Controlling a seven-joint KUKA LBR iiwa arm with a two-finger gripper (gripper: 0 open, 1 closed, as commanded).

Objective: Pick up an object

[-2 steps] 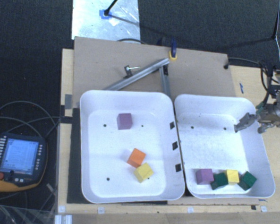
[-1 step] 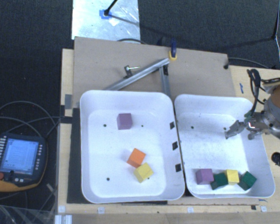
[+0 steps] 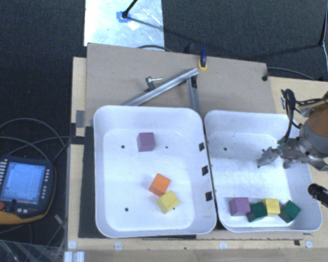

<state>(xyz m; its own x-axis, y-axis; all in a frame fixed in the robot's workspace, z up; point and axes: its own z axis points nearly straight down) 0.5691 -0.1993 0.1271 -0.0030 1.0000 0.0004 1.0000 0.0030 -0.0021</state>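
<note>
In the left bin [image 3: 104,152] lie a purple cube [image 3: 145,141], an orange cube [image 3: 159,184] and a yellow cube [image 3: 168,201]. Along the near wall of the right bin [image 3: 231,123] sit a purple cube [image 3: 239,205], a dark green cube [image 3: 256,211], a yellow cube [image 3: 272,206] and another dark green cube [image 3: 289,210]. My gripper [image 3: 266,158] hangs over the right bin's middle right, above and apart from that row of cubes. Nothing shows between its fingers.
A metal bar [image 3: 161,86] lies on the cardboard board behind the bins. A teach pendant [image 3: 17,188] with its cables rests on the floor at the left. Black clips [image 3: 205,170] mark the seam between the bins.
</note>
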